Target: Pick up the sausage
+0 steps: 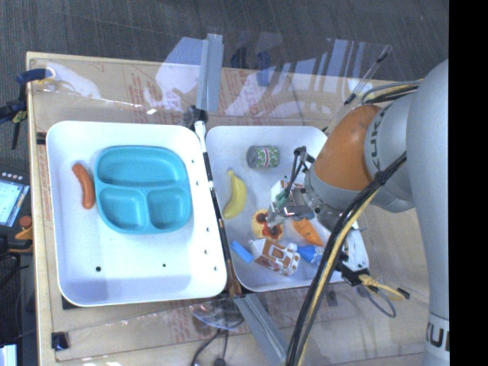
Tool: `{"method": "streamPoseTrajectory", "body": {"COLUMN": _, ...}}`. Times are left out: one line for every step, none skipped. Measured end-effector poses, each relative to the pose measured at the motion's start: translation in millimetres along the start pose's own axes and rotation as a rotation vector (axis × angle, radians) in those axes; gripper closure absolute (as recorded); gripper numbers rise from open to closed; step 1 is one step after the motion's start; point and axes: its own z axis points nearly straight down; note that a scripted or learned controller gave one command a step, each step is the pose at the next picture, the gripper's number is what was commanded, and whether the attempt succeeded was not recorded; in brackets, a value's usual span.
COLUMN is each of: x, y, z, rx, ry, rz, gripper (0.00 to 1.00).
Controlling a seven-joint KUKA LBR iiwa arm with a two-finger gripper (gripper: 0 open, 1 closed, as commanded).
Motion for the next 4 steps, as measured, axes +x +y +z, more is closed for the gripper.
{"method": "streamPoseTrajectory", "body": {"x": 0.0, "y": 0.1, "z": -0.1, "rx": 0.0, "ry": 0.0, "rz": 0.0, "gripper": 0.0}}
{"method": "streamPoseTrajectory", "body": {"x": 15.0, "y": -9.3, "z": 22.1, "rx": 0.003, "ry": 0.004, "rz": -0.013, "gripper": 0.0}}
{"method": "streamPoseTrajectory", "body": {"x": 15.2, "y": -8.1, "z": 10.0, "rx": 0.002, "ry": 0.003, "rz": -0.019, "gripper": 1.0}}
{"method": "streamPoseTrajectory", "body": {"x": 45.0, "y": -4.0, "z": -125.2, "rx": 0.004, "ry": 0.004, "rz": -0.096, "gripper": 1.0}}
